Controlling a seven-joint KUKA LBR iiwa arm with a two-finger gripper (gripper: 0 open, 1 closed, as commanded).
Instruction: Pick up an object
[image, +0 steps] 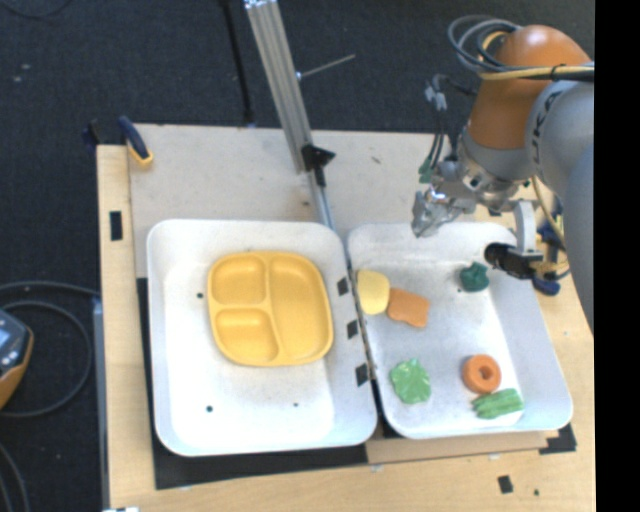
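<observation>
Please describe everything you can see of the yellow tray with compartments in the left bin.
The yellow tray is a rounded, plastic-looking plate with three compartments: two along its upper side and one at the lower left. All three hold nothing. It lies flat, slightly turned, near the middle of the left bin, resting on the bin's white floor. Nothing else touches it; the tool is over the right bin's far edge.

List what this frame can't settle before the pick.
- Gripper: camera view, small and blurred over the right bin's far rim; finger state unreadable.
- Dark green piece: too small to identify.
- Yellow piece and orange piece: touching or just adjacent, unclear at this slant.
- Arm: cut off by the right edge.
</observation>
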